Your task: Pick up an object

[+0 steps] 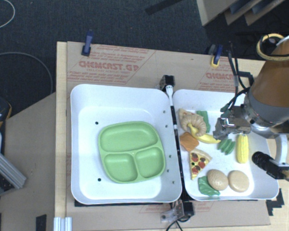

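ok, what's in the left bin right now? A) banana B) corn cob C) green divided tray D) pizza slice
C: the green divided tray lies alone in the left bin; the pizza slice, corn cob and banana are all in the right bin.

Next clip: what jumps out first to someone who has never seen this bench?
The green divided tray sits alone in the left bin. The right bin is crowded with toy food: a pizza slice, a corn cob, a banana. The gripper hangs over that pile.
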### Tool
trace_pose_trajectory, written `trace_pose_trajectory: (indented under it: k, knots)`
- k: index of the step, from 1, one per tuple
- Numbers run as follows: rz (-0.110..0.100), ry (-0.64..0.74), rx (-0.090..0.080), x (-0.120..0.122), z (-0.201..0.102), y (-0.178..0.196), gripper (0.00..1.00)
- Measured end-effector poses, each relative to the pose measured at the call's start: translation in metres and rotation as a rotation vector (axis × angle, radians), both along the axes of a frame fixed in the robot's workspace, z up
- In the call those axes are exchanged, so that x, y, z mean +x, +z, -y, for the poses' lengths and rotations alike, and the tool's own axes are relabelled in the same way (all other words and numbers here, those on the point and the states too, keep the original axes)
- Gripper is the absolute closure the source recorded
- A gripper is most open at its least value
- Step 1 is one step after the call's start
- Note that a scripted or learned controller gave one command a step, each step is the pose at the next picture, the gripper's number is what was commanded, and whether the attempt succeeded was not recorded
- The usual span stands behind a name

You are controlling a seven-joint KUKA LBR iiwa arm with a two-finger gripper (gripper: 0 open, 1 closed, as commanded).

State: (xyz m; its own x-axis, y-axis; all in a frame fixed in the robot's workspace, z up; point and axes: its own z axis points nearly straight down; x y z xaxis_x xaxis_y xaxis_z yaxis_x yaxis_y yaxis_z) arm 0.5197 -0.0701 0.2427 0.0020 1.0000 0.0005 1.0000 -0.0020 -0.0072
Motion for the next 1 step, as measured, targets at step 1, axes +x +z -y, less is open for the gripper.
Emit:
trace_pose_trajectory:
  k: [1]
  knots:
    - [0.0, 0.006, 0.002, -0.0431, -0.0723, -0.0612, 1.0]
